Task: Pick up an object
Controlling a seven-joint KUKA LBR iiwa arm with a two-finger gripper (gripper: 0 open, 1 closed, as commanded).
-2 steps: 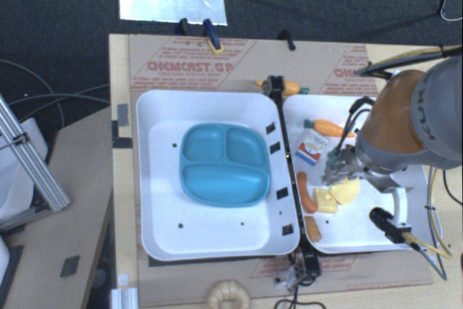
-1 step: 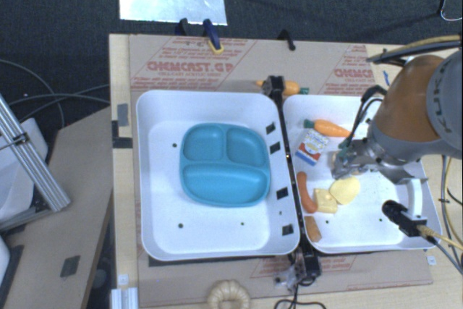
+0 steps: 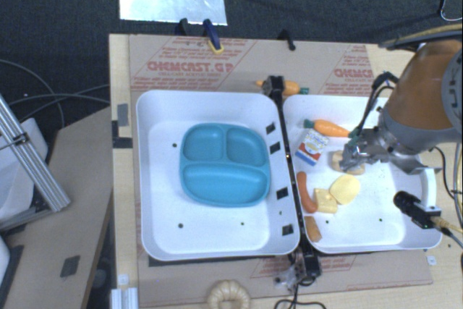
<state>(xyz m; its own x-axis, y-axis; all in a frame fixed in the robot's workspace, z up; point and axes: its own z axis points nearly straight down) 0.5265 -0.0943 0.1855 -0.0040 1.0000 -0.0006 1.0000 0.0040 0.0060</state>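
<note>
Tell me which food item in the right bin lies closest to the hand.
The small beige piece right beside the hand; the carrot, yellow round piece and sausage lie farther off.

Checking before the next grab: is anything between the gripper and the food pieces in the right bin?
Nothing visible. The gripper hangs low in the right bin, right above a small tan piece; the carrot and yellow chip lie uncovered close by.

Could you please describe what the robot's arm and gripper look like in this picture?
The arm is a rounded grey body with a broad orange band above the wrist. A thin black cable loops along its side. The gripper is a small metallic grey piece at its tip.
</note>
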